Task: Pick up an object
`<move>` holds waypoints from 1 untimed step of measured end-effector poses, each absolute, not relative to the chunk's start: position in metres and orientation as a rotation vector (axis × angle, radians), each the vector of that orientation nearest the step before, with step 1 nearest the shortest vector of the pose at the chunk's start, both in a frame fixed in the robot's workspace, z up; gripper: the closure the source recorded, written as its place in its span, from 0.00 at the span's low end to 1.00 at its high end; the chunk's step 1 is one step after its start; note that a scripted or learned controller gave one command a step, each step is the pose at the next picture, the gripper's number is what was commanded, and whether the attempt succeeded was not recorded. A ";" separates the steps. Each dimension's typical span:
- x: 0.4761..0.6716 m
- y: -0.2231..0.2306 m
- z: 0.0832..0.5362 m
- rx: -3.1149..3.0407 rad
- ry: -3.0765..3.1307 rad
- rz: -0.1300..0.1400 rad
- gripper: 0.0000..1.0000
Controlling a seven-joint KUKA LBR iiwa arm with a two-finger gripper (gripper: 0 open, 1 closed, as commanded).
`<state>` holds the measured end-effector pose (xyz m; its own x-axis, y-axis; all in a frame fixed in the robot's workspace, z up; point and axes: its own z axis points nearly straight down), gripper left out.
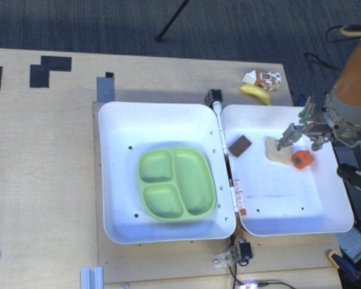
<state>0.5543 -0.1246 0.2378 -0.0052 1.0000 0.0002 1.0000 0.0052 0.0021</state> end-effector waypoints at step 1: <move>0.582 -0.141 0.088 2.211 2.219 0.010 0.00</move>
